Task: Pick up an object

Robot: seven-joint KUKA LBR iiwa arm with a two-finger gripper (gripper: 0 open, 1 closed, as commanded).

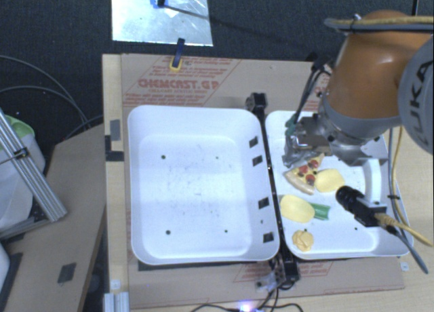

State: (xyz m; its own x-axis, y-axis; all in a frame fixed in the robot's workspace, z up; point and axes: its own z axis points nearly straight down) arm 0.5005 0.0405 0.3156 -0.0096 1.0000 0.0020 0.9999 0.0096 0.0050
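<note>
The desk point(81, 168) is tan, with a brown cardboard sheet point(183, 80) under two white bins. The left bin point(193, 182) takes the desk's middle. The right bin point(339, 236), toward the right edge, holds a toy pizza slice point(303, 176), a yellow lemon-like piece point(329, 180), a yellow piece with a green end point(300, 209) and a small yellow lump point(302, 239). The claw point(298, 149) hangs just above the pizza slice; I cannot tell how it is set. Dark carpet point(54, 12) lies beyond, with a shiny foil square point(161, 5).
</note>
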